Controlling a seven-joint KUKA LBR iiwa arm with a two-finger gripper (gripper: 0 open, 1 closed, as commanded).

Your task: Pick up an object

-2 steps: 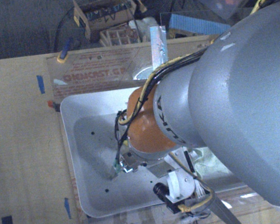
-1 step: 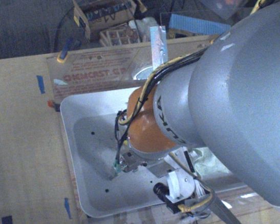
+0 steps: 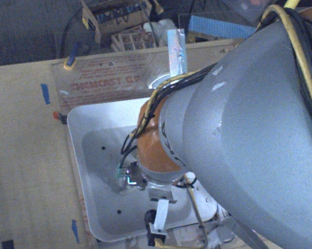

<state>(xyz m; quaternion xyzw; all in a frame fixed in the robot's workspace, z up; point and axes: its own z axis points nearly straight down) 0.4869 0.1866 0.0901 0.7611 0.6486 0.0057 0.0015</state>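
Because the big grey arm (image 3: 250, 136) reaches in from the right and bends down over the white bin (image 3: 91, 176), it hides most of what is inside. Its orange band (image 3: 150, 145) sits low, so I think it is going down for a grab. Cables (image 3: 139, 129) run along it to feed the wrist. The gripper (image 3: 130, 176) is down near the bin floor — small and dark, so I cannot tell how it is set. Something small and greenish (image 3: 120, 171) lies just beside it, maybe the object to pick up.
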